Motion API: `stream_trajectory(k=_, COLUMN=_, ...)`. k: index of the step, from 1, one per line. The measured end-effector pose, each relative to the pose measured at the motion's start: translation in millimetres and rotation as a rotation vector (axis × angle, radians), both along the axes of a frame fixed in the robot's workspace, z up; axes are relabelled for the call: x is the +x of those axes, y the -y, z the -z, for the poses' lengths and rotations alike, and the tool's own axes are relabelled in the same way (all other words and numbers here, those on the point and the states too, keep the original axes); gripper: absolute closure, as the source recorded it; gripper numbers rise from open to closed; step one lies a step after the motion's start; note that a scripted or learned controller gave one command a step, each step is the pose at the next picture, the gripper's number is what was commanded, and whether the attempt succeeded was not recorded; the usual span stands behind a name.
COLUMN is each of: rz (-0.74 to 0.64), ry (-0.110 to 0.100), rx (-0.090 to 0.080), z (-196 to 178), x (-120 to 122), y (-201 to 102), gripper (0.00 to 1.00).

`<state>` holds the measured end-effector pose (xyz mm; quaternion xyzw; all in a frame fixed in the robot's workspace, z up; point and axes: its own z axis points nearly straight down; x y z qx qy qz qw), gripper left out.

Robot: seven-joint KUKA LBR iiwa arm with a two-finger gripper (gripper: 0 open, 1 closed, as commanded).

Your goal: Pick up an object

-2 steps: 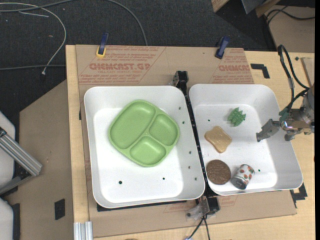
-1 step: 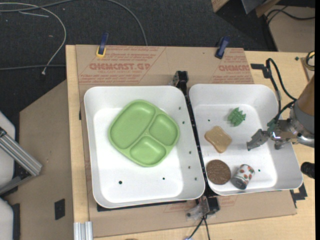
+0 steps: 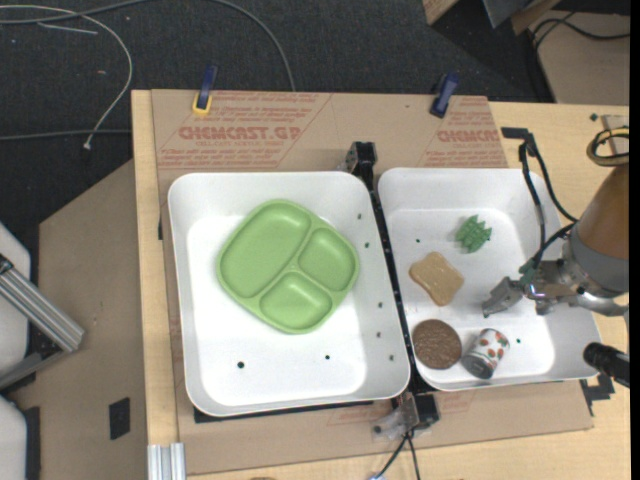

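The right bin [image 3: 500,193] holds several small objects: a green leafy toy [image 3: 473,233] at the back, a tan toast-shaped piece [image 3: 437,277] in the middle, a brown round disc [image 3: 437,343] at the front, and a small white cup with red marks [image 3: 487,351] lying beside the disc. My gripper [image 3: 510,290] reaches in from the right, low over the bin floor, just right of the toast piece and above the cup. Its fingers look spread, with only white bin floor between them.
A green divided plate [image 3: 288,265] lies in the left bin [image 3: 200,358]. A black divider strip [image 3: 385,268] runs between the bins. Blue clamps [image 3: 206,88] hold the cardboard at the back. Cables run along the right bin's far side.
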<state>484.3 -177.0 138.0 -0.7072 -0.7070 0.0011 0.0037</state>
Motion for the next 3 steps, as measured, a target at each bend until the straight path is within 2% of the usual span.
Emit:
stream_trajectory(k=1, rz=0.000, ry=-0.001, rx=0.001, z=53, x=-1, y=-1, gripper=0.00)
stream_trajectory(k=2, rz=0.001, ry=0.007, rx=-0.002, z=39, x=1, y=0, gripper=1.00)
stream_trajectory(k=3, rz=-0.001, ry=0.013, rx=-0.006, z=-13, x=9, y=7, gripper=1.00)
